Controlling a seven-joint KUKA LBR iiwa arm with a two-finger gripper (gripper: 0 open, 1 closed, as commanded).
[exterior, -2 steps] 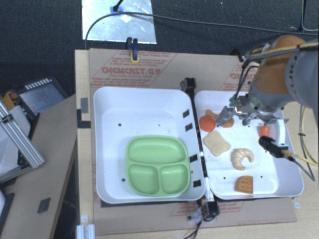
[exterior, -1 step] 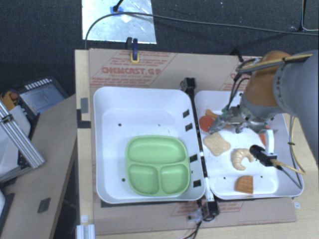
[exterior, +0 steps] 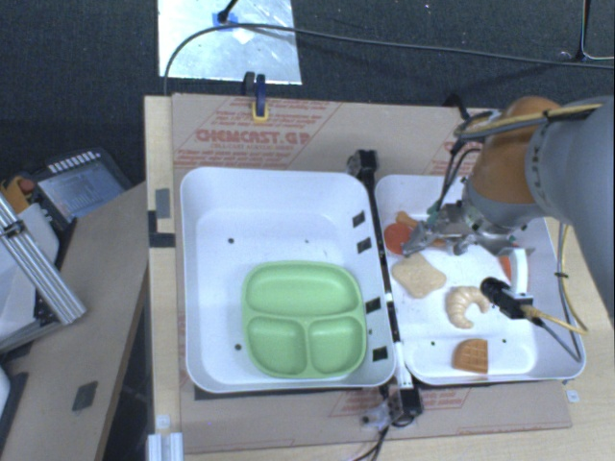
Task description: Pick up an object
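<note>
The gripper [exterior: 437,235], whose grip I cannot tell as closed or released, hangs just behind the bread slice [exterior: 419,277], where a red piece [exterior: 396,235] crowds in, so it may catch only an edge and slip.

You saw a red-orange piece [exterior: 396,236] just beside the gripper [exterior: 437,240], and a pale tan slice [exterior: 419,277] right below it. The croissant [exterior: 466,305] further off was golden tan, the farthest piece [exterior: 471,355] orange-brown. Both bins [exterior: 259,219] [exterior: 538,339] were white, the divided plate [exterior: 306,317] light green. The arm [exterior: 577,171] was grey with an orange band [exterior: 504,161]
</note>
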